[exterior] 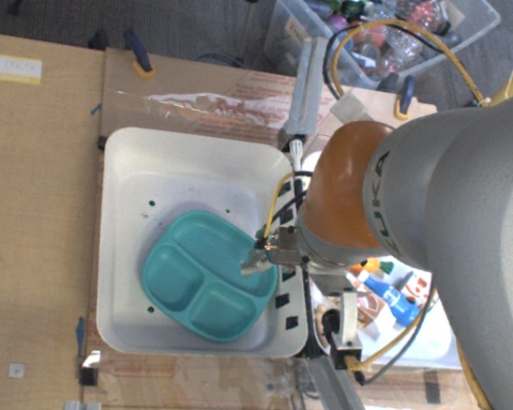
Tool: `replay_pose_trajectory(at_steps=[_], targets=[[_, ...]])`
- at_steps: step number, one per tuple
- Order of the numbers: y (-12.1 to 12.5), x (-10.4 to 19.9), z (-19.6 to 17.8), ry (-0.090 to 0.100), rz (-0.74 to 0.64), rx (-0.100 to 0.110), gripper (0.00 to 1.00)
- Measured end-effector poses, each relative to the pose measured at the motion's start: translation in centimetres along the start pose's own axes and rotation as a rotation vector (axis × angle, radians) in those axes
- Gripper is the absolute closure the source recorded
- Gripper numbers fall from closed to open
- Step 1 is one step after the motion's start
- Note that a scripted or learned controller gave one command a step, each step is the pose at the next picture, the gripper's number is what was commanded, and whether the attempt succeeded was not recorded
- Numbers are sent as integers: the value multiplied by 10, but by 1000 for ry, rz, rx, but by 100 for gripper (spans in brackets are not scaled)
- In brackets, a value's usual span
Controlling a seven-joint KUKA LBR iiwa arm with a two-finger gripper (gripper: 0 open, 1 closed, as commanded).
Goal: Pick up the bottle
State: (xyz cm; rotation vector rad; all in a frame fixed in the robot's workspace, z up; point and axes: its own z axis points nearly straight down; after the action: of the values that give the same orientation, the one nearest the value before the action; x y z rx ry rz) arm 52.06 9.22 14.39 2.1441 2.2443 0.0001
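In the right bin (pixel 435 352), a blue bottle-like object (pixel 392 300) lies just below the arm's wrist, among other small items and partly hidden by the arm. My gripper (pixel 260 257) hangs over the right side of the left bin (pixel 128 172). It sits at the right rim of a teal divided plate (pixel 204 277) and well left of the blue object. The grey arm and its orange band (pixel 347 198) cover most of the right bin.
The teal plate lies in the lower middle of the left bin. A clear tub (pixel 387 19) of mixed items stands beyond the bench at the top. Yellow and black cables (pixel 285 203) run along the divider between the bins.
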Motion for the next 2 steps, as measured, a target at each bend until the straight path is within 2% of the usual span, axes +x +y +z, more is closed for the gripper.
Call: replay_pose_trajectory(at_steps=[1,2], targets=[[-6,1,12,2,225,-27,0],[-5,5,12,-1,301,-36,0]])
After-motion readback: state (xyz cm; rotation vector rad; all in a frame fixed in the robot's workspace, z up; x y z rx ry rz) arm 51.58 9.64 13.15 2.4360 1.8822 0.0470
